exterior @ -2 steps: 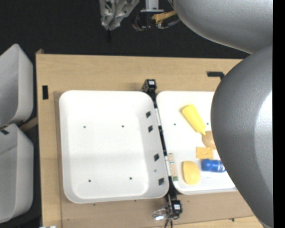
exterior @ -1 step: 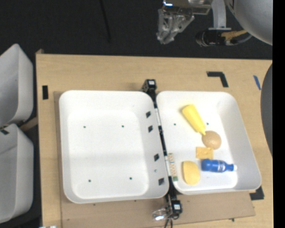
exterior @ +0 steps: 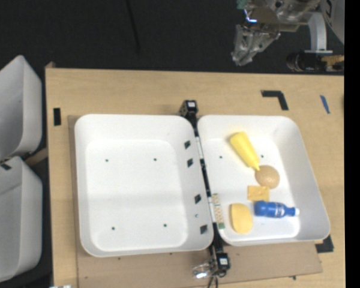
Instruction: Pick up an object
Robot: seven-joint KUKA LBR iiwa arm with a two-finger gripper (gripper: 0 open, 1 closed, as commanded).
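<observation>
White right bin (exterior: 300, 155) holds every candidate, including a yellow bottle (exterior: 245, 149). Gripper (exterior: 247, 51) hovers above the far tabletop (exterior: 138, 89), carrying nothing; opening indiscernible. Approach pending: descend over bottle.

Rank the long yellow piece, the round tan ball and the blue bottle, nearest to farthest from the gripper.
From the gripper, raised beyond the bins:
1. long yellow piece, top of the right bin
2. round tan ball, mid-bin
3. blue bottle, near the front edge
</observation>
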